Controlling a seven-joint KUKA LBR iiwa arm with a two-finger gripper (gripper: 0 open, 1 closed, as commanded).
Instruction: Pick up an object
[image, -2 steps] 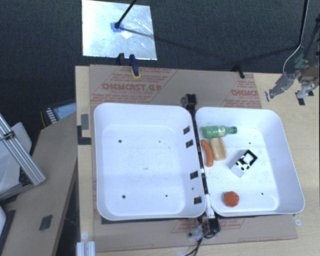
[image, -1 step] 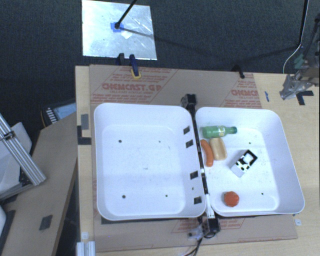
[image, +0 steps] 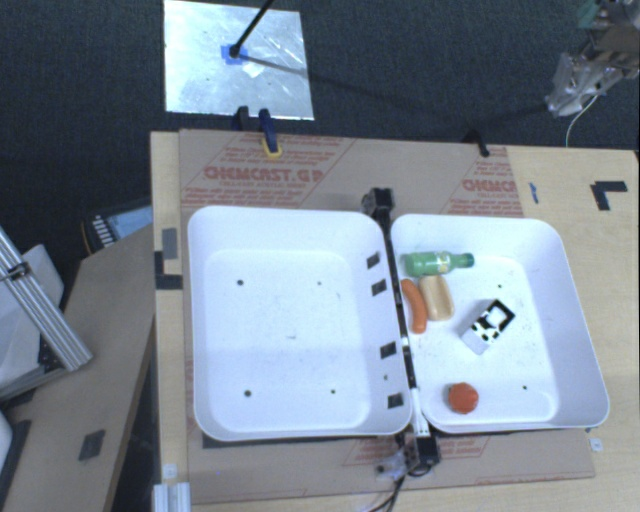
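Green bottle (image: 436, 263) lying in right bin (image: 575, 300); pincer (image: 583, 75) top right, grip state unclear.

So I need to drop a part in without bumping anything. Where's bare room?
The left bin is bare throughout. In the right bin, free floor lies right of the black-and-white block; it's crowded by the divider, around the green bottle.

This is a robotics lab or test room. Two shallow white bins (image: 290, 330) sit clamped side by side on a surface (image: 420, 170) covered with printed board. An aluminium frame rail (image: 40, 310) stands at the left edge, a shiny metal sheet (image: 238, 60) lies on dark carpet (image: 70, 100) at the top, and cables (image: 400, 100) trail across the floor.
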